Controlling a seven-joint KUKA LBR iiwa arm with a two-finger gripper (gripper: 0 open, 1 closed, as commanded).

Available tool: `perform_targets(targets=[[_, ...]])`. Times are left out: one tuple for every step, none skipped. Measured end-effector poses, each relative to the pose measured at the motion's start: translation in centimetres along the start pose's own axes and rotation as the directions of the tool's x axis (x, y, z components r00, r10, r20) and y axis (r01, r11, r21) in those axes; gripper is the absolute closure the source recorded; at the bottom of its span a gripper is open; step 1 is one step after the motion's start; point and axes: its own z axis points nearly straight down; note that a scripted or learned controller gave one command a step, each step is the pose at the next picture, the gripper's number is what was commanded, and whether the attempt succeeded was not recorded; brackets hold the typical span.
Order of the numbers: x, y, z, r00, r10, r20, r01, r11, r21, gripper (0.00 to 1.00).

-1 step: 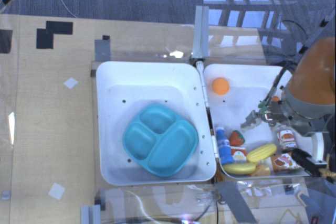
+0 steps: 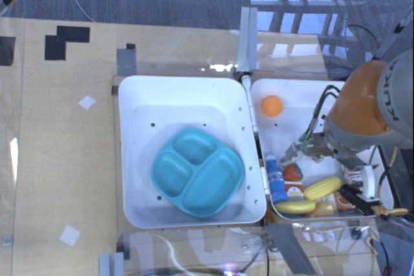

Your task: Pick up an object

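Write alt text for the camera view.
A grey arm with an orange band reaches over the right bin, above an orange ball, blue bottle and two bananas. The left bin holds a blue divided plate.

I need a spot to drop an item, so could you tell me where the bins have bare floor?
Left bin: bare along the far wall and left side, around the blue plate. Right bin: bare far end beside the orange ball; its near end is crowded with bananas and bottles.

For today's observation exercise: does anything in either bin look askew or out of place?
The blue divided plate lies tilted in the left bin. The toy items are jumbled in the right bin's near corner, while the orange ball lies apart.
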Motion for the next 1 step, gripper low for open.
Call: perform_targets(targets=[[0.68,-2.45,0.82,0.997,-0.079,0.009,0.079,0.997,-0.020,0.00]])
